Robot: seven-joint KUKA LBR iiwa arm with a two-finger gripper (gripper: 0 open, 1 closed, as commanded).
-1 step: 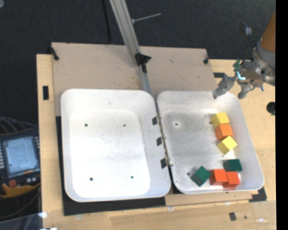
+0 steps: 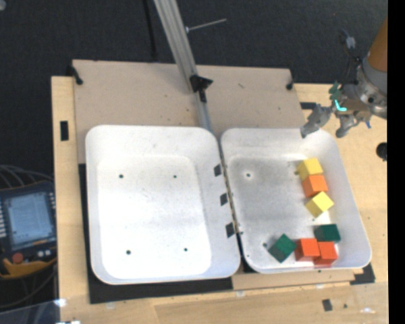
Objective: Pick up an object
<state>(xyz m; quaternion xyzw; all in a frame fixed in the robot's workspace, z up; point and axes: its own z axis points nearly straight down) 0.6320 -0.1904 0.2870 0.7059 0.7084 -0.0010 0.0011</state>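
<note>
Several small blocks lie in the right bin, along its right side and front. A yellow block sits farthest back, with an orange block and a second yellow block in front of it. Two green blocks and two orange blocks cluster at the front right corner. My gripper hangs above the bin's back right corner, behind the yellow block, open, with nothing between its fingers.
The left bin sits beside the right one, joined by clips along the middle. A slanted metal post rises behind the bins. A pendant screen lies off the bench's left edge.
</note>
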